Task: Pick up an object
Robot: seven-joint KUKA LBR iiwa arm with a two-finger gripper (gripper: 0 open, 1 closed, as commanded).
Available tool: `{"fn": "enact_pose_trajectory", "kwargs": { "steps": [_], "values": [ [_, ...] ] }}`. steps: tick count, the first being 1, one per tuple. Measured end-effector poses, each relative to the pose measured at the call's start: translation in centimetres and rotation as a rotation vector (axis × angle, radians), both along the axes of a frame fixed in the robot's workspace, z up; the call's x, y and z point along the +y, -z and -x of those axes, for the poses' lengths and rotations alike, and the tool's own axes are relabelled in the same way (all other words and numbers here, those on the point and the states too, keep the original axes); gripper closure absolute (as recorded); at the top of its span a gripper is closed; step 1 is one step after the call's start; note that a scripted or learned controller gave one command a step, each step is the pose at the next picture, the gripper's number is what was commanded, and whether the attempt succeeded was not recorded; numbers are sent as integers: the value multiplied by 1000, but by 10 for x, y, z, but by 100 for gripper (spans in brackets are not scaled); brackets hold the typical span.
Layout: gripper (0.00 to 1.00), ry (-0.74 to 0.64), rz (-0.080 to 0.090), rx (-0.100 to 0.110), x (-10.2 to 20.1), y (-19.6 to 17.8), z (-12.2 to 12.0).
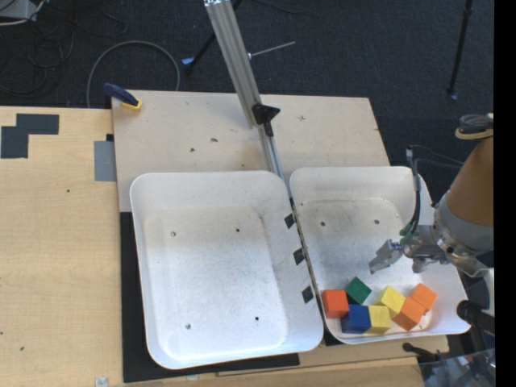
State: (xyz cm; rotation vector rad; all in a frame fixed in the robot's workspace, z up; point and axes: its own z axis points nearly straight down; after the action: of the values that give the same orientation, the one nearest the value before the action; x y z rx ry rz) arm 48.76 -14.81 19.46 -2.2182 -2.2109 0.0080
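Several small cubes lie huddled in the near corner of the right bin (pixel 347 174): a red one (pixel 335 301), a green one (pixel 359 289), a blue one (pixel 355 318), two yellow ones (pixel 393 299) and two orange ones (pixel 422 296). My gripper (pixel 404 262) hangs over the right side of this bin, just behind the cubes and above them. Its fingers (pixel 384 258) are spread open with nothing between them. The arm's orange band (pixel 477 185) rises at the right edge.
The left bin (pixel 139 193) sits beside the right one, with black clips along the shared wall. A slanted aluminium post (pixel 235 55) stands behind the bins on a wooden board. A blue and yellow clamp (pixel 122 96) lies at the board's far left corner.
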Motion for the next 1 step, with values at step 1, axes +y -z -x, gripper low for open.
{"fn": "enact_pose_trajectory", "kwargs": {
  "steps": [1],
  "values": [
    [100, 0, 2, -7, 0, -11, -4]
  ]
}}
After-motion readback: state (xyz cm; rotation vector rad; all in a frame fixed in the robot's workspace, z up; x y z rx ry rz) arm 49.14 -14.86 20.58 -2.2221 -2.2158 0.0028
